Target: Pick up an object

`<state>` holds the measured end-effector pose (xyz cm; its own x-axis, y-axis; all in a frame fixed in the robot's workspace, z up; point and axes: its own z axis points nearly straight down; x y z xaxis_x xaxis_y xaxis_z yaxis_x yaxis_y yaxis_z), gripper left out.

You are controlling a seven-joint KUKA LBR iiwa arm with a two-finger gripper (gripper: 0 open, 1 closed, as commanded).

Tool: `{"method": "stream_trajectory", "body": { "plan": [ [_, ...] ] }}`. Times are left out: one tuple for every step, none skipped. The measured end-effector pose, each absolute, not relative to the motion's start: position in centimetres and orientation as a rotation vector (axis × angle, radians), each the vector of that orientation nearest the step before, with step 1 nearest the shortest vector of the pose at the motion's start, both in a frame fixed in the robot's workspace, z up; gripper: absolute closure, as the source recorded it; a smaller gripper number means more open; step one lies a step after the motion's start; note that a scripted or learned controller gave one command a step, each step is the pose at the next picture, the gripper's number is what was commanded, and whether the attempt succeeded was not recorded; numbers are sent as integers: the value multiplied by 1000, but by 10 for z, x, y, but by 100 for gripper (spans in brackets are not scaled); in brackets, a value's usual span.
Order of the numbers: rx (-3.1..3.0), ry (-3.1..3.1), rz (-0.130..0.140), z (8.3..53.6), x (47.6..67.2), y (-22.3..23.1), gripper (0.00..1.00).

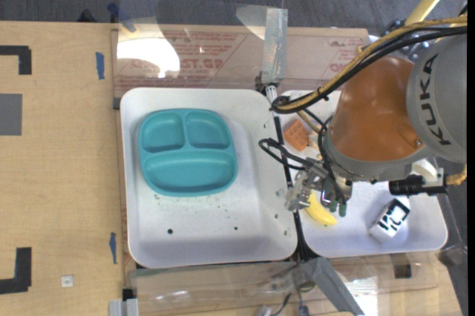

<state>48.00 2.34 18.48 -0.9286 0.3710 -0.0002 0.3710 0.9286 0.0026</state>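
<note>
My gripper [319,197] hangs over the left part of the right bin [430,237], close to the divider between the two bins. A small yellow object [320,215] lies just below it on the bin floor, partly covered by the gripper. An orange waffle-like piece [296,135] lies farther back in the same bin, half hidden by cables and the arm. A white and black object [390,219] rests at the front right of that bin. The arm's orange band [371,114] hides much of the bin.
The left bin [148,240] holds a teal divided plate [188,151] in its back half, with a few dark specks on the floor in front. Black cables [280,151] loop over the divider. Cardboard [52,159] covers the bench to the left.
</note>
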Motion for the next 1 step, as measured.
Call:
{"method": "stream_trajectory", "body": {
  "plan": [
    [1267,2874,3,184,479,94,100]
  ]
}}
